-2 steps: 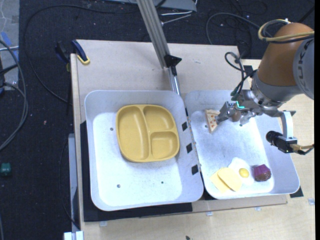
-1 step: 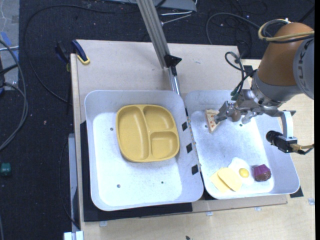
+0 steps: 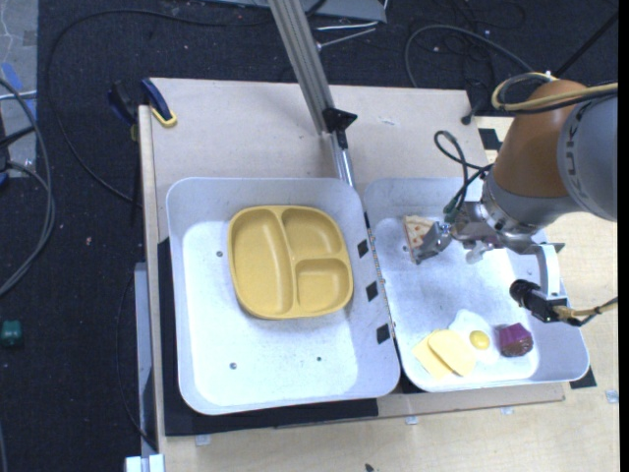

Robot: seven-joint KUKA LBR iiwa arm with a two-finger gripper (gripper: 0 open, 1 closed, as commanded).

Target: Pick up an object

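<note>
My gripper (image 3: 453, 250) hangs over the back part of the right bin (image 3: 562, 370), fingers spread open and nothing between them. A small tan wedge with dark spots, like a pizza slice (image 3: 417, 229), lies just left of the left fingertip (image 3: 427, 253), close to it. At the front of the same bin lie a yellow cheese-like slab (image 3: 441, 353), a white fried egg with a yellow yolk (image 3: 472, 332) and a small purple object (image 3: 514, 339).
A yellow divided plate (image 3: 291, 262) sits in the left bin (image 3: 197, 362). The grey and orange arm (image 3: 550, 150) reaches in from the right, with a black cable fitting (image 3: 536, 300) over the right bin. A metal pole (image 3: 307, 57) slants across the back of the bench.
</note>
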